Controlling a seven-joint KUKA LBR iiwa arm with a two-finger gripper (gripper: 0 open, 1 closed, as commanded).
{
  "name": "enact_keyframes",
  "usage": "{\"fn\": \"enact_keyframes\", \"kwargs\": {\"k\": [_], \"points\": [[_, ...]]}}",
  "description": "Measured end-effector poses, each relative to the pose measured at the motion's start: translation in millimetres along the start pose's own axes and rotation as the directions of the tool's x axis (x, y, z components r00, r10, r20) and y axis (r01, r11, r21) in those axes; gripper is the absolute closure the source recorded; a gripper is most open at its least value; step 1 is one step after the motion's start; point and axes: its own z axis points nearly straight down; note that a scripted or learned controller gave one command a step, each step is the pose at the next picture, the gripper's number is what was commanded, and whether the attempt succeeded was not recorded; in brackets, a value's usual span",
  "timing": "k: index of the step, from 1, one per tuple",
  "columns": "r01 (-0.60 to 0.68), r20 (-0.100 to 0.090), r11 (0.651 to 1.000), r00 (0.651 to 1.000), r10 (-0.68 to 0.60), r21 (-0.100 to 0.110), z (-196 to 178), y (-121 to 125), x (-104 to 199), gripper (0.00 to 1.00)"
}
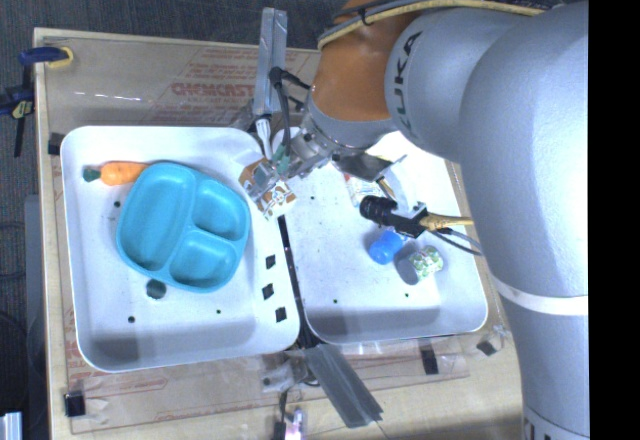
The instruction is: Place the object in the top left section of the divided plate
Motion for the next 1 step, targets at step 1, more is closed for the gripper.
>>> {"fn": "enact_keyframes", "kwargs": {"k": [1], "points": [[-0.001, 0.000, 1.000, 1.000, 0.001, -0.001, -0.2, -0.1, -0.4, 0.00]]}}
